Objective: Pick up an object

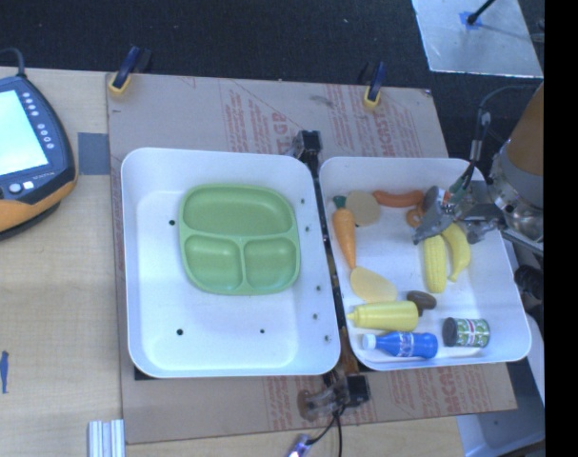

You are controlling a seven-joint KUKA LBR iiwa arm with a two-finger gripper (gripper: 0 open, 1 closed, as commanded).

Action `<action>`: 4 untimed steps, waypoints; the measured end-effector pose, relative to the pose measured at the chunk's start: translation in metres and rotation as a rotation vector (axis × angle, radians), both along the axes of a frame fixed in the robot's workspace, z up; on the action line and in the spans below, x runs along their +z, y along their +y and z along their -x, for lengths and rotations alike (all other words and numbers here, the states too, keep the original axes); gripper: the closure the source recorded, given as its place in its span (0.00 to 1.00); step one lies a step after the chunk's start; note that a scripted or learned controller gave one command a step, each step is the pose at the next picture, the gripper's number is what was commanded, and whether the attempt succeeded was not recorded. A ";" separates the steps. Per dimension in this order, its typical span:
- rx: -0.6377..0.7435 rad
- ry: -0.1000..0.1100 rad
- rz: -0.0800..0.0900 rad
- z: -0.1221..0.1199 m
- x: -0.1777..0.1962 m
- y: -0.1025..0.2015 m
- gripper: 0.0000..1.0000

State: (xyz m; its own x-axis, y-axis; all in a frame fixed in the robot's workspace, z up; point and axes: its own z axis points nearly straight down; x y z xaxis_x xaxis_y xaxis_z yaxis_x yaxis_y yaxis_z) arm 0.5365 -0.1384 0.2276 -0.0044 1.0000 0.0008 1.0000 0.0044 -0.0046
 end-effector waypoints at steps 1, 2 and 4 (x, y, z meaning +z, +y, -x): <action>0.000 0.003 0.001 -0.021 -0.081 -0.045 0.00; 0.000 0.001 0.000 -0.119 -0.137 -0.058 0.00; 0.001 0.000 0.001 0.002 -0.136 -0.029 0.00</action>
